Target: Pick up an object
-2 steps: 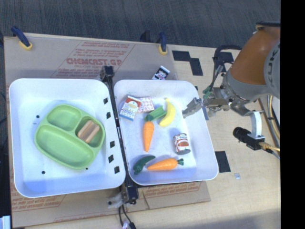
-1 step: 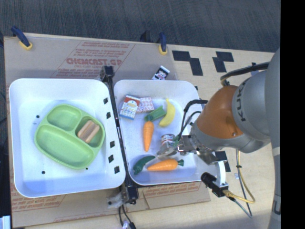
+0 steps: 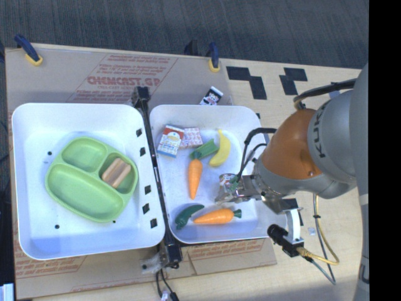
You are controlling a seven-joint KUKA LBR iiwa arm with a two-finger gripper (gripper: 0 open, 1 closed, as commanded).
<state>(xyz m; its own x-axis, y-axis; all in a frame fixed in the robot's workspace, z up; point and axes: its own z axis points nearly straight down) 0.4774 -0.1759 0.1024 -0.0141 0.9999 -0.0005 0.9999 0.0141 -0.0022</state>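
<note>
The right bin (image 3: 244, 115) holds toy food. An orange carrot (image 3: 195, 175) stands upright near the middle, and a second carrot (image 3: 216, 216) lies along the front next to a green pepper (image 3: 187, 214). A yellow banana (image 3: 220, 149) and a small green piece (image 3: 204, 148) lie toward the back, beside two small printed cartons (image 3: 177, 139). My gripper (image 3: 228, 188) hangs over the right part of this bin, just above the lying carrot and right of the upright one. No object shows between its fingers.
The left bin (image 3: 31, 187) carries a green divided plate (image 3: 91, 179) with a brown bread-like piece (image 3: 116, 172) in one compartment. A black divider bar (image 3: 150, 162) runs between the bins. A small printed card (image 3: 212, 96) lies behind the right bin.
</note>
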